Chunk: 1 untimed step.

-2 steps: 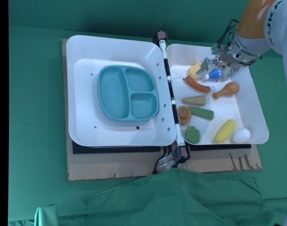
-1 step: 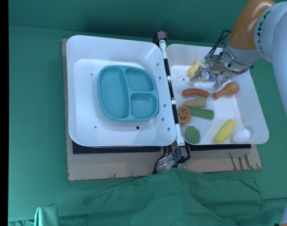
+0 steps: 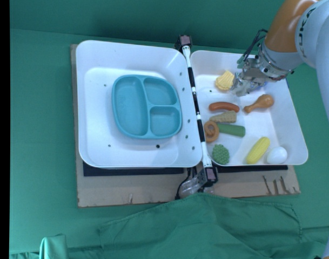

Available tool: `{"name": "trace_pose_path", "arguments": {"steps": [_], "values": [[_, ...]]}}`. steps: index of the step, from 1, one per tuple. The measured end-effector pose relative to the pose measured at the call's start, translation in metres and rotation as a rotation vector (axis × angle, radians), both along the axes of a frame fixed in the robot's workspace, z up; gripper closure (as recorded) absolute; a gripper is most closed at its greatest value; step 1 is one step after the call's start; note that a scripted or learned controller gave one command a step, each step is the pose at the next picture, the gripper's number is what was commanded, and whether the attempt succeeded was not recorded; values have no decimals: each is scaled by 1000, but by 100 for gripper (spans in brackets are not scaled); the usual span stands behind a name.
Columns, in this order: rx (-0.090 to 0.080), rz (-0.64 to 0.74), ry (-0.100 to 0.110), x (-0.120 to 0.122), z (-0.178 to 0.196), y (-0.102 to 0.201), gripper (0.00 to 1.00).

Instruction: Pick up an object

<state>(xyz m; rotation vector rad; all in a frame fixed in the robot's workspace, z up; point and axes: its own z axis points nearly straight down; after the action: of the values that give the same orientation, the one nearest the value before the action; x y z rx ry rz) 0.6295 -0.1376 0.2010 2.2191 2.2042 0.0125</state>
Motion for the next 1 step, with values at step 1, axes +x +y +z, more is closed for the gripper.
{"name": "trace_pose_path", "arguments": {"steps": [1], "values": [[1, 4, 6, 8, 50, -5, 100]]}}
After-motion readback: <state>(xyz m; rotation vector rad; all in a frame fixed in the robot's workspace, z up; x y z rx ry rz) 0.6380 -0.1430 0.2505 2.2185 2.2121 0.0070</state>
